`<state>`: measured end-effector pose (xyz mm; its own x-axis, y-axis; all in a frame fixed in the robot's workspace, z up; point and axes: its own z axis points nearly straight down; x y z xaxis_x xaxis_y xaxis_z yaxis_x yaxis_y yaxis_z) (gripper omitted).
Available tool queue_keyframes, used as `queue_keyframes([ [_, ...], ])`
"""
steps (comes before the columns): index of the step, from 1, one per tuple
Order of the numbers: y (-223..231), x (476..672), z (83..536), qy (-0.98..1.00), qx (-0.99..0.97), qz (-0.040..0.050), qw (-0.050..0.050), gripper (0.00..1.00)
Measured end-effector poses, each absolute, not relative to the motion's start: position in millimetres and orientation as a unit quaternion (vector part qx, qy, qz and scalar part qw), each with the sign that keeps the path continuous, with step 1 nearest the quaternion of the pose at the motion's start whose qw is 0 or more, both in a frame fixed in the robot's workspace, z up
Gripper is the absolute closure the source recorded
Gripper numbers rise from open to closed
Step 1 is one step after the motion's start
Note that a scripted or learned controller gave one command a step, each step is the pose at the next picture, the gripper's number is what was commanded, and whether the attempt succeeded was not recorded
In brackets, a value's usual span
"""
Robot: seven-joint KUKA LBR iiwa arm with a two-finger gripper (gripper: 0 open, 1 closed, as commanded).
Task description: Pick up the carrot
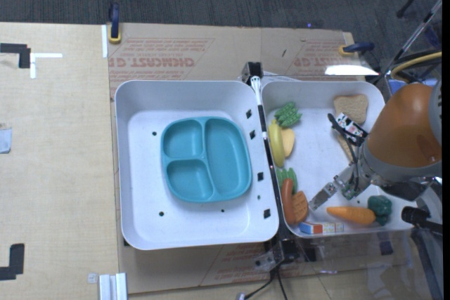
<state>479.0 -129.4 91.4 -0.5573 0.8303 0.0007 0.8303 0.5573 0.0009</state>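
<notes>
Orange and tapered, the carrot (349, 215) lies on its side in the right bin (320, 159), close to the front wall. Its pointed end faces left and its dark green top (380, 206) sits at the right end. The pincer (318, 200) reaches down at a slant from the arm (406, 131), whose broad orange band covers the bin's right edge. The pincer's tip is just beside the carrot's pointed end, above and to the left of it. Whether the two touch is unclear. How far the pincer is open cannot be told from this angle, and nothing can be seen gripped in it.

Left of the pincer tip, a brown ridged biscuit (300, 206) rests beside a slim reddish-orange vegetable (287, 196) with a green stalk, which lies along the bin's left wall. A small white box (322, 227) with red and blue print lies against the front wall, just left of the carrot and below its tip. Further back along the left wall are a yellow banana (280, 142) and a leafy green vegetable (287, 114). A slice of bread (351, 107) sits in the far right corner.

The left bin (137, 172) holds a teal divided plate (206, 159) with three compartments, near its middle. Both bins stand on a sheet of cardboard (183, 56) on the pale wooden worktop (56, 151).
</notes>
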Motion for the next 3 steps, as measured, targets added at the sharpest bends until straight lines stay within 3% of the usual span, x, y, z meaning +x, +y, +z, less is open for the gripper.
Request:
queue_keyframes([
  [1, -68, 480.0, 192, -0.93, -0.367, -0.0004, -0.002, 0.0],
  [2, -26, 480.4, 192, -0.863, -0.506, -0.0007, -0.003, 0.0],
  [3, 49, 479.2, 250, -0.732, -0.682, 0.001, -0.001, 0.0],
])
